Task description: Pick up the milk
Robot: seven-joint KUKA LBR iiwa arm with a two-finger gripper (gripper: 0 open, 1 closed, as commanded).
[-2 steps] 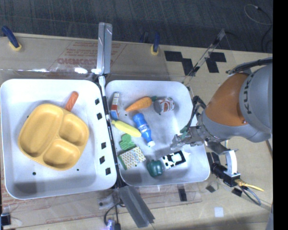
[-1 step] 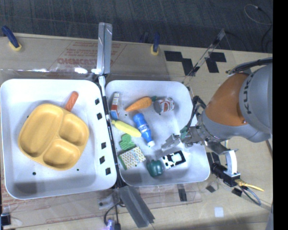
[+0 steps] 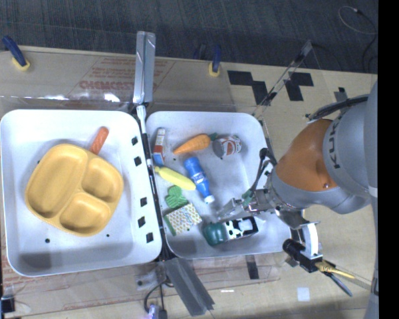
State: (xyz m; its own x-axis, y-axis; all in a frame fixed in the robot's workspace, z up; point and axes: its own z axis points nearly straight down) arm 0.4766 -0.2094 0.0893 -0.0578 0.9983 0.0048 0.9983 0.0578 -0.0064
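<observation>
1. The milk (image 3: 240, 227) looks like a small toy carton with a black-and-white cow print, lying on its side near the front edge of the right bin (image 3: 266, 133). A dark teal cup-like thing (image 3: 215, 233) is touching its left end.

2. The jaws (image 3: 243, 208) are just above the carton at the end of the arm (image 3: 319, 168), roughly over the carton's top edge. Honestly can't tell from this angle if they're spread or pinched, and I see nothing clearly between them, so I wouldn't call it held.

3. Handling guess: it's a play-food piece, so probably very light and stiff plastic, not fragile. The surface looks smooth and glossy, so it could be slippery and squirt out if pinched on a corner.

4. Where I'd grab: across the narrow width, on the two flat long faces near the middle. Stay off the left end, because the teal thing crowds it.

5. Other clutter is well apart: blue bottle (image 3: 198, 176), banana (image 3: 173, 177), carrot (image 3: 193, 143), green checkered item (image 3: 181, 216). The yellow tray (image 3: 74, 189) sits in the left bin (image 3: 20, 244).

6. Main risk, I reckon: the bin's front wall is near, so a light carton may slide instead of seating.
</observation>
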